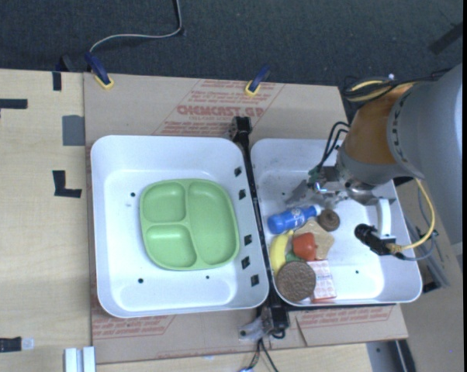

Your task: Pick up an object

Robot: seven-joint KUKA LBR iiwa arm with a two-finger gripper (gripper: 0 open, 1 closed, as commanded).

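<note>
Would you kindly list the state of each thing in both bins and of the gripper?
Green plate: upright in the left bin, compartments bare.
Blue bottle: lying on its side in the right bin.
Banana: lying flat, beside the bottle.
Brown disc: lying flat.
Gripper: low over the right bin, above the bottle.

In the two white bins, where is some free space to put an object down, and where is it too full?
Free: the left bin around the green divided plate, and the right bin's near right corner. Crowded: its left side, with blue bottle, banana, tomato and brown disc beside the gripper.
</note>
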